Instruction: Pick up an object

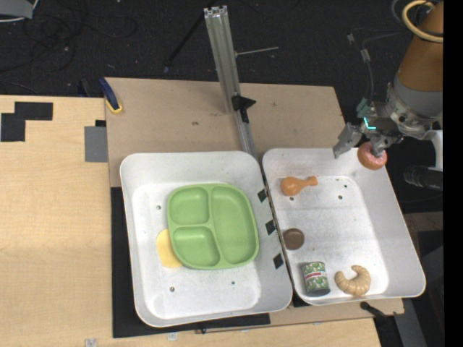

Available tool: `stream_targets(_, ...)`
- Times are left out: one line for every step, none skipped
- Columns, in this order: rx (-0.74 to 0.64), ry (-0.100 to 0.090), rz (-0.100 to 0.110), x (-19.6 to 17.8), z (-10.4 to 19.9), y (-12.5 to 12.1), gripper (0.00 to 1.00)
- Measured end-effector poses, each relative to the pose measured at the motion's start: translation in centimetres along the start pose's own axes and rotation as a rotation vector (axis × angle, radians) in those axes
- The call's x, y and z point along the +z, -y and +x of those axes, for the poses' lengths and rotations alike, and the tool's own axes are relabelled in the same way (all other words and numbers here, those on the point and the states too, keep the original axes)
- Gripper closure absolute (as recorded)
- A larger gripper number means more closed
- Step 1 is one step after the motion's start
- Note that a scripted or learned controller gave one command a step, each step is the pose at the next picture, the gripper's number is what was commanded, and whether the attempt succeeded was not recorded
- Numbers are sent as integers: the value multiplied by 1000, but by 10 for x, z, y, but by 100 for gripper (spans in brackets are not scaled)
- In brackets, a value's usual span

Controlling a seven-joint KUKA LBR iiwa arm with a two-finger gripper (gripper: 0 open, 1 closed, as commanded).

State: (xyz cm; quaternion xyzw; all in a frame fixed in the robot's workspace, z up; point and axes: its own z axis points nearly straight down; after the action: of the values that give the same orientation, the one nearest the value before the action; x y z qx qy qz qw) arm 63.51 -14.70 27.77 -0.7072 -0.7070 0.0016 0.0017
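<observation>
My claw (370,149) is closed on a pink donut (372,157), lifted above the right bin (376,226), so the pick looks done.

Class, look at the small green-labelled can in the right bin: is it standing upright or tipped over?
Upright. The can shows its round top face to the overhead camera, with the label wall below it.

Left bin (145,280): divided plate (213,225) at centre, lying over a flat disc (165,250) at its left edge. Right bin (391,215): drumstick (297,185) at rear left, puck (293,238) by left wall, can (315,277) and croissant (354,280) side by side at front.
</observation>
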Motion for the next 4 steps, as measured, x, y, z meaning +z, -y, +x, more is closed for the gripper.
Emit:
stream_targets(0, 1, -4, -2, 0, -1, 0)
stream_targets(-1, 0, 2, 44, -1, -7, 0)
stream_targets(-1, -1, 4, 99, 9, -5, 0)
stream_targets(0, 0, 2, 143, 6, -4, 0)
